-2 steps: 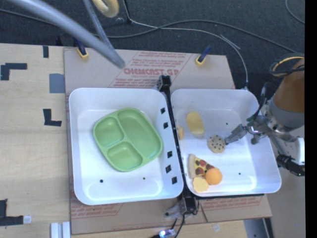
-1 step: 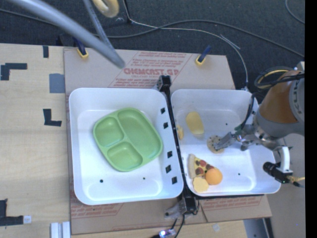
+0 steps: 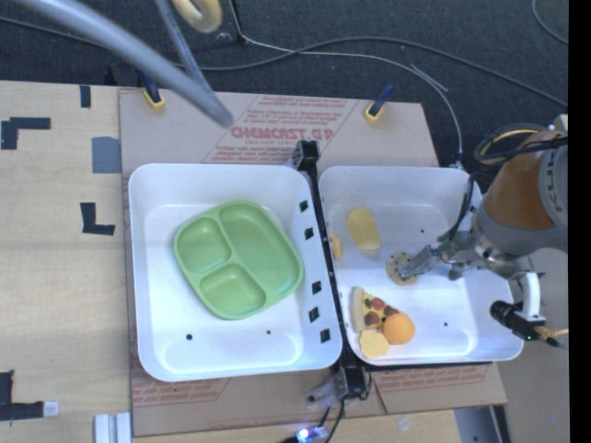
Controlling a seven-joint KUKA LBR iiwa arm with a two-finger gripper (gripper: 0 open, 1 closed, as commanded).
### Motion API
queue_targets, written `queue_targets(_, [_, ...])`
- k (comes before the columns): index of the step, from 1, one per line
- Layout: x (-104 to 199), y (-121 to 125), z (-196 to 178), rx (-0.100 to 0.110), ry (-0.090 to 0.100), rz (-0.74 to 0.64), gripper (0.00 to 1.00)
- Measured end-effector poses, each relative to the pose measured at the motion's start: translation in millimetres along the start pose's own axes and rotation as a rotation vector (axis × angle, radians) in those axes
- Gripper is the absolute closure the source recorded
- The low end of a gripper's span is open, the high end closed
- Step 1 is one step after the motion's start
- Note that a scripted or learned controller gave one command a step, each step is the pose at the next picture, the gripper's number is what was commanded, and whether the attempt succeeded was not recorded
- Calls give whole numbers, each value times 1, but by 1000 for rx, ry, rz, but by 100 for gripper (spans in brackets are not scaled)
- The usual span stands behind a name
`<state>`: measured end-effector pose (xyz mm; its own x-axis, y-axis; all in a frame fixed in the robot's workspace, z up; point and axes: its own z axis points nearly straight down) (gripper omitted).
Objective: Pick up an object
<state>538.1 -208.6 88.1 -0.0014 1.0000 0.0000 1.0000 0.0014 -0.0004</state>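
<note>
Cookie (image 3: 402,268): small round tan disc with dark specks, lying flat on the floor of the right bin, near its middle; the gripper tips are at its right edge.
Gripper (image 3: 417,263): low inside the right bin, reaching from the right toward the cookie. Fingers look drawn close together at the cookie's edge; whether they pinch it or just touch it, cannot tell at this resolution.
Arm (image 3: 522,201): grey body with orange band, over the right rim of the right bin, wrist angled down and leftward into the bin.
Right bin (image 3: 452,185): shallow, white, holds all the small items.
Yellow piece (image 3: 363,229): oblong, pale yellow, on the bin floor up and left of the cookie, apart from it.
Pizza slice (image 3: 367,307): wedge with dark toppings, near the bin's front-left corner, below the cookie.
Orange ball (image 3: 399,329): round, touching the pizza slice on its right side.
Pale disc (image 3: 374,343): cream-coloured, just in front of the pizza slice, beside the orange ball.
Left bin (image 3: 148,247): shallow, white, touching the right bin along the centre divider.
Green tray (image 3: 238,258): three compartments, lying flat and turned at a slant, in the middle of the left bin.
</note>
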Motion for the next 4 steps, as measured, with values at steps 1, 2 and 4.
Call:
queue_targets(1, [3, 3, -12, -7, 4, -1, 100])
queue_targets(2, [-4, 0, -58, -3, -2, 1, 100])
queue_targets(4, [12, 5, -150, -5, -2, -1, 100])
